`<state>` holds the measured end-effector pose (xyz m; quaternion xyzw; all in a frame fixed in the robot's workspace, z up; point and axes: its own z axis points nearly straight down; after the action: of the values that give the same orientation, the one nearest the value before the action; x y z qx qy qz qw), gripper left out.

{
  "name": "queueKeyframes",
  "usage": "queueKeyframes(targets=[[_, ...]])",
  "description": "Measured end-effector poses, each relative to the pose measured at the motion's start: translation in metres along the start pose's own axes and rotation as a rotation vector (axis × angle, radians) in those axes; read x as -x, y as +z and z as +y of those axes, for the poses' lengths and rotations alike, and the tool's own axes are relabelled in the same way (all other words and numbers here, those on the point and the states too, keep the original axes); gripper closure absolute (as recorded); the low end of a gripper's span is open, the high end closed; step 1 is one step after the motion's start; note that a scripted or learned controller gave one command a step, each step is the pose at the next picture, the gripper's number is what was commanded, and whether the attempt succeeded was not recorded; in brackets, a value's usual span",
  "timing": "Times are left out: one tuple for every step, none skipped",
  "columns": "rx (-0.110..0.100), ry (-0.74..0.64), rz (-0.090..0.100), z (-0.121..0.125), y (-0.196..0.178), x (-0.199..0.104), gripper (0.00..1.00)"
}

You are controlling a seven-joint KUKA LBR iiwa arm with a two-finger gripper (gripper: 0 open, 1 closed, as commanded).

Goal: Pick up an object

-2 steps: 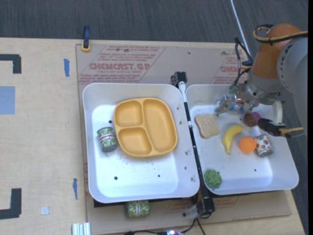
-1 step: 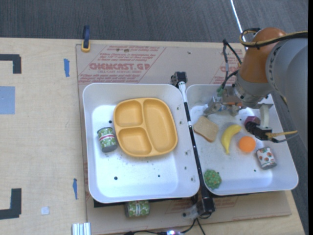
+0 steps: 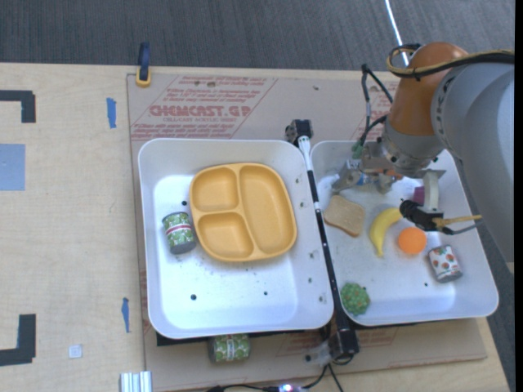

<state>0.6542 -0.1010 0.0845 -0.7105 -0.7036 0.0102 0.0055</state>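
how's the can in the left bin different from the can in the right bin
The left can has a green and red label and sits beside the yellow plate. The right can has a white label with red spots and sits near the orange, far from the plate. Both are small, lie tilted, and rest apart from the hand.

A robotics lab: a plywood bench (image 3: 65, 243) marked with blue tape (image 3: 111, 113), two white bins (image 3: 163, 300) clamped side by side, loose cables (image 3: 391, 15), grey carpet (image 3: 204, 15), and toy food like a banana (image 3: 381, 229).
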Motion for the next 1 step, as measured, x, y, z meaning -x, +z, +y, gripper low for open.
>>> queueKeyframes(targets=[[0.023, -0.01, 0.007, -0.0385, -0.0008, -0.0049, 0.0]])
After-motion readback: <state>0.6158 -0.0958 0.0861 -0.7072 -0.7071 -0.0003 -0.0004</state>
